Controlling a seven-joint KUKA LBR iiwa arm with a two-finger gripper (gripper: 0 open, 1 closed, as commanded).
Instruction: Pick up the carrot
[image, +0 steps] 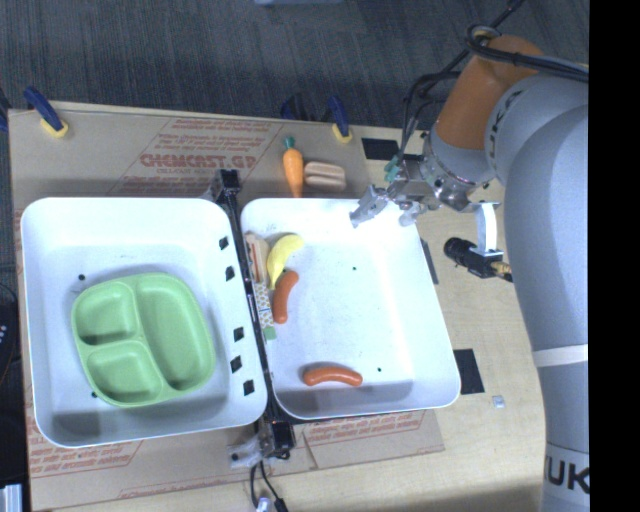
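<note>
The carrot lies outside both bins, on the cardboard sheet behind the right bin, just beside a small bun-like piece on its right. It stands nearly along the view's vertical, green top pointing away from the bins. So the target is not w/ the other food, and the arm must go past the bin's far rim to reach it.

The gripper hangs over the far right corner of the right bin, near the carrot but apart from it. Whether it is spread or closed cannot be told here; nothing is seen in it.

Inside the right bin, a banana, a sausage and a sandwich-like item crowd the left wall; another sausage lies near the front. The left bin holds a green tray.

Judgement: approach stage, pick not yet done. The bun being so close may disturb a grasp from that side.
</note>
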